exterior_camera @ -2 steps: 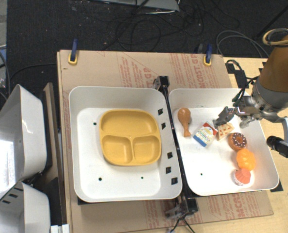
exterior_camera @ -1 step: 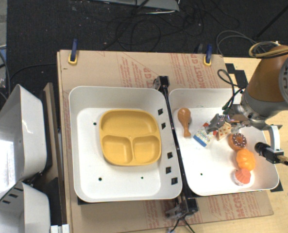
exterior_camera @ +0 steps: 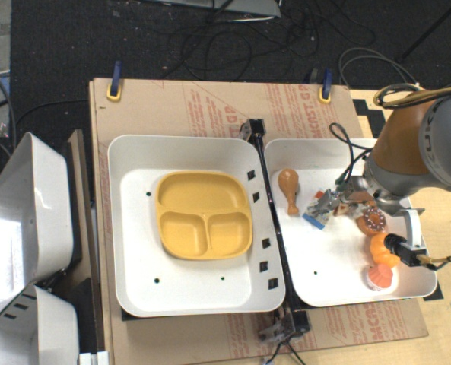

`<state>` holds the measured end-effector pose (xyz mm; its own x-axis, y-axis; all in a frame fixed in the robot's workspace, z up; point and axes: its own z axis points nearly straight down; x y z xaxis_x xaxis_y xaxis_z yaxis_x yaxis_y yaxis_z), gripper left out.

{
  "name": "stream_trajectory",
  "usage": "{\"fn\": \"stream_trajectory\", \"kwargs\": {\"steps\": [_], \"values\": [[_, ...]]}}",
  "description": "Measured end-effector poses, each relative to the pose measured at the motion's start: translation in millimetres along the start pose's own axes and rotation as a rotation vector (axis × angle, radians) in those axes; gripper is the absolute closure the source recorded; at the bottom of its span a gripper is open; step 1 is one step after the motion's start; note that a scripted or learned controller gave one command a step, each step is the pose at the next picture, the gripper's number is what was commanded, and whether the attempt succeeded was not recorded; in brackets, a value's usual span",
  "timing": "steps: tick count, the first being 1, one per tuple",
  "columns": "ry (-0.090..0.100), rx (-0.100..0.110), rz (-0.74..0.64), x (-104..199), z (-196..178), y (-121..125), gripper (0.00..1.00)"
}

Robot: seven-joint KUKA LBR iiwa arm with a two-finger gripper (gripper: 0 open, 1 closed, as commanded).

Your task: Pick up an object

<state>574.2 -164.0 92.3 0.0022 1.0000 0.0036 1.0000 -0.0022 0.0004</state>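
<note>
Camera view: fingers point(exterior_camera: 325, 202) down in the right bin point(exterior_camera: 309, 284) over a blue block point(exterior_camera: 313, 220) (grip state unclear).

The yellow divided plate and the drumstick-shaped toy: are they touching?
Apart. The camera view shows the yellow divided plate in the left bin and the drumstick-shaped toy in the right bin, with both bins' walls between them.

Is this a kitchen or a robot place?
Probably a robot lab, not a kitchen. A grey and orange robot arm reaches over two white bins clamped on a cardboard-covered bench, and loose cables trail across the dark floor. The yellow divided plate looks like a toy.
</note>
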Motion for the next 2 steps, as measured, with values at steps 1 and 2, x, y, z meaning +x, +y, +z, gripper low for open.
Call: {"fn": "stream_trajectory", "kwargs": {"steps": [1, 2], "values": [[-0.003, -0.009, -0.001, 0, -15, 3, 1.00], [-0.005, -0.005, -0.005, 0, -79, 4, 1.00]]}}
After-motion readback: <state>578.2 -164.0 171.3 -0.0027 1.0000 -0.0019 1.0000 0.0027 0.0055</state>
